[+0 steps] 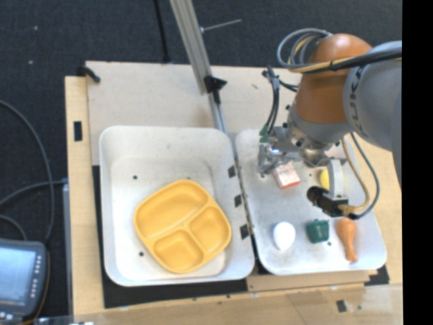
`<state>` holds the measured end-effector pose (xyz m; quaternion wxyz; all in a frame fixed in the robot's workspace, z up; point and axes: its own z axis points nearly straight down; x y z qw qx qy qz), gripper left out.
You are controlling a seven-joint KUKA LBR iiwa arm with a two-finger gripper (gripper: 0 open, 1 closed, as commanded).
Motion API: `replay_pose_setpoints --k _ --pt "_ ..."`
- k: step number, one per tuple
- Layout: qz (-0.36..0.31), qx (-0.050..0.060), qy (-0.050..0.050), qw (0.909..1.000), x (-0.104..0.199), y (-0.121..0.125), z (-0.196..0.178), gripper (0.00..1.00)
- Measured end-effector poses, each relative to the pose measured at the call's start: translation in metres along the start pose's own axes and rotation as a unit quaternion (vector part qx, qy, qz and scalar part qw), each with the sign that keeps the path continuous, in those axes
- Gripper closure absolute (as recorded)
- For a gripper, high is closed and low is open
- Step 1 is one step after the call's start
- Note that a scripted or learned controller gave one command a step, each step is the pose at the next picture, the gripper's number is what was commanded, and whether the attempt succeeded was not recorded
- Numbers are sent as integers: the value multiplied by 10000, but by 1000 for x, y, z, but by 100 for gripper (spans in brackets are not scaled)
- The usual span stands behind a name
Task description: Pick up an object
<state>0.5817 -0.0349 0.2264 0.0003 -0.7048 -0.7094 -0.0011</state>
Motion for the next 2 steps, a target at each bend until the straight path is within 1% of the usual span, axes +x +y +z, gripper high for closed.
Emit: replay_pose_setpoints --k 2 --pt "-9 4 4 10000 95 -40 -26 100"
